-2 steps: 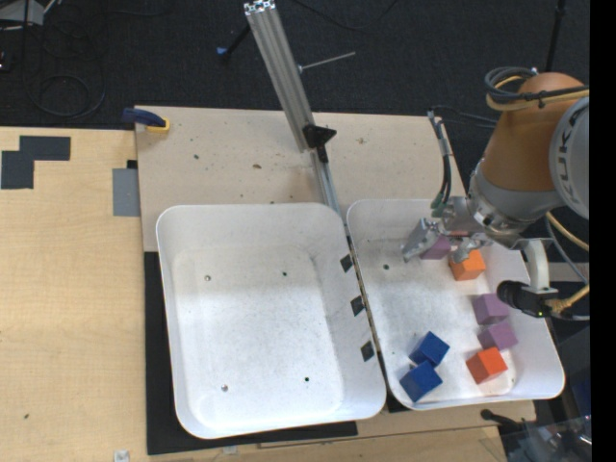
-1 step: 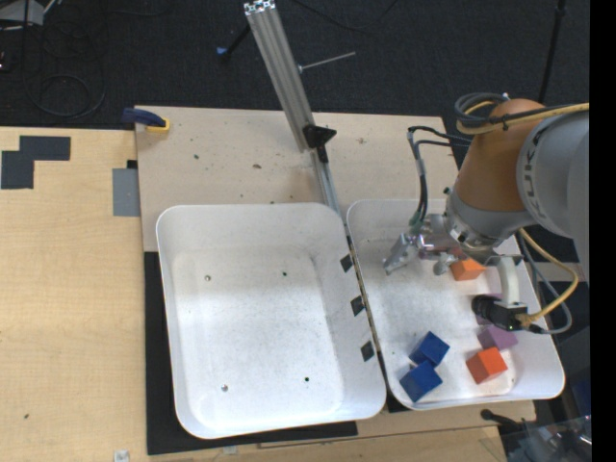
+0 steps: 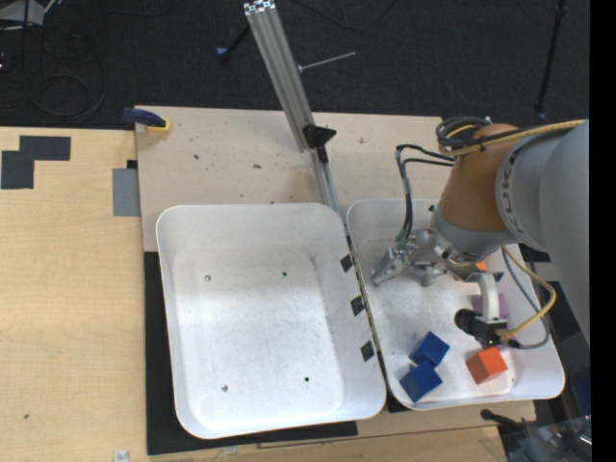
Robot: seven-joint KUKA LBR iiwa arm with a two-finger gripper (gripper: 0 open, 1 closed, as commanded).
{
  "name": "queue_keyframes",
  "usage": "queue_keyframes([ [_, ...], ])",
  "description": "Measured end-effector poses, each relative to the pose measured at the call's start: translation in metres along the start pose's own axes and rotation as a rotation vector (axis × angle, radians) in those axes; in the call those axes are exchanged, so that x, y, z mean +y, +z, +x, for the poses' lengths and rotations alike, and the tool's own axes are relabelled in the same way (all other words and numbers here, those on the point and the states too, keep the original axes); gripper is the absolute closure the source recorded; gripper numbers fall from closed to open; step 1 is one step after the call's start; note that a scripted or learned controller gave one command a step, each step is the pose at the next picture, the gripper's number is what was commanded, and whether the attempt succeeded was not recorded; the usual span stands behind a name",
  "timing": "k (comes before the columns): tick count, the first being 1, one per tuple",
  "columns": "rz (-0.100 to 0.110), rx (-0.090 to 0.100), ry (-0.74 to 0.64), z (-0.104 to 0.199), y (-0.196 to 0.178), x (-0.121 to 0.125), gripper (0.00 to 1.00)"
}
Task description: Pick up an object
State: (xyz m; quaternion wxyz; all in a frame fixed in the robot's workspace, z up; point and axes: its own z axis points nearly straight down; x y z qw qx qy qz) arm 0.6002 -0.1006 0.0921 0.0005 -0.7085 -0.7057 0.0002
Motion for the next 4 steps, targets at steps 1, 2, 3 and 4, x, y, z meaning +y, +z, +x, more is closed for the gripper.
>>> queue_keyframes([
  [1, 0.002, 0.001, 0.008, -0.002, -0.01, -0.001, 1.0],
  [2, -0.004, 0.0, -0.002, 0.004, -0.069, -0.005, 1.0],
  [3, -0.003, -0.001, -0.006, 0.0, -0.112, -0.004, 1.0],
  [4, -0.004, -0.001, -0.005, 0.006, -0.16, 0.003, 1.0],
])
